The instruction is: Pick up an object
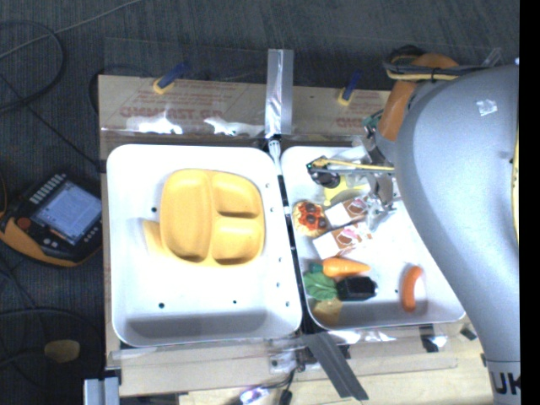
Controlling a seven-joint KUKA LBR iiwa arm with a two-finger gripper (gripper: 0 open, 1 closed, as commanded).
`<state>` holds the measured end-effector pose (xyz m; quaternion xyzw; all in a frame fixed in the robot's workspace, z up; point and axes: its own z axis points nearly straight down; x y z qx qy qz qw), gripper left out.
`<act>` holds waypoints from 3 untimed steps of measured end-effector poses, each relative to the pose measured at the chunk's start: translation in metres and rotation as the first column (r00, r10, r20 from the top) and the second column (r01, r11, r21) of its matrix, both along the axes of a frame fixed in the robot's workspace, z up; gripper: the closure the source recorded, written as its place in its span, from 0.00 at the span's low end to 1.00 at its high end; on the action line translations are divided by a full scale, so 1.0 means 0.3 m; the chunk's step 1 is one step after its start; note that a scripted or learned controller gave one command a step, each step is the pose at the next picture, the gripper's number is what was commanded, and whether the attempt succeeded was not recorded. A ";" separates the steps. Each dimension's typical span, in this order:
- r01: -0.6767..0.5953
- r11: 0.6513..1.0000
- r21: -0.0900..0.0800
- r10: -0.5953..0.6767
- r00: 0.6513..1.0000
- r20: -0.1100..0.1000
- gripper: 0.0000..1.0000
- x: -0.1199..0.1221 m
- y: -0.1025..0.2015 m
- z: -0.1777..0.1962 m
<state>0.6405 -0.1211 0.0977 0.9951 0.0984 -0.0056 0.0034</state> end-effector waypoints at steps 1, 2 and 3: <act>-0.008 1.000 0.000 0.008 1.000 -0.002 1.00 0.001 0.005 0.020; -0.155 0.988 0.004 0.155 0.988 0.023 1.00 0.000 -0.057 0.001; -0.019 1.000 0.022 0.019 1.000 0.001 1.00 0.035 -0.073 0.002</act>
